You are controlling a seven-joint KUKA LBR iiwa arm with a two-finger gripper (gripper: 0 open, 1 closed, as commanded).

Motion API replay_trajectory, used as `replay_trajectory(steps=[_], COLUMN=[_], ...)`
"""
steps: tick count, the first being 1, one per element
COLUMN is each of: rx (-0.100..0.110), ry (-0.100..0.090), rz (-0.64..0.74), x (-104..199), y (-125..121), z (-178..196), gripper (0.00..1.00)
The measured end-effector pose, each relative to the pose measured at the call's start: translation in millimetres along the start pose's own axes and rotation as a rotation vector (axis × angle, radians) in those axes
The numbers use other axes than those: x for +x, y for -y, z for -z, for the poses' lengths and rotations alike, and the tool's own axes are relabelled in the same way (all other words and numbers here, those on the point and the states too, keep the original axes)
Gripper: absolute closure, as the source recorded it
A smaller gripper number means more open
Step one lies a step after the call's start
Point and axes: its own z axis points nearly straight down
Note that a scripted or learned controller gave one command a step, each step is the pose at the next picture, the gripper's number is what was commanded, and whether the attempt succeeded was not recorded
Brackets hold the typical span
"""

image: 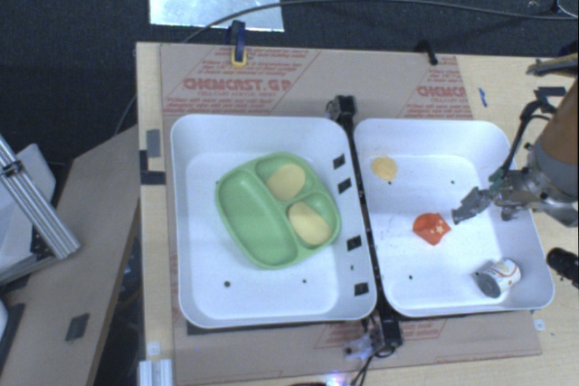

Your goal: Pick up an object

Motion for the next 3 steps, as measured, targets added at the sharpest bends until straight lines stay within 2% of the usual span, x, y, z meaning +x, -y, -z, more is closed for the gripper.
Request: replay_trajectory(steps=[1,3], rx=[-0.012,-0.013], ry=[0.003,-0.003], rz=[0.003,0.001], x=[0.4,-4.6], y=[-3.0,0.2], z=[6.0,-98.4], gripper=[0.00,0.00])
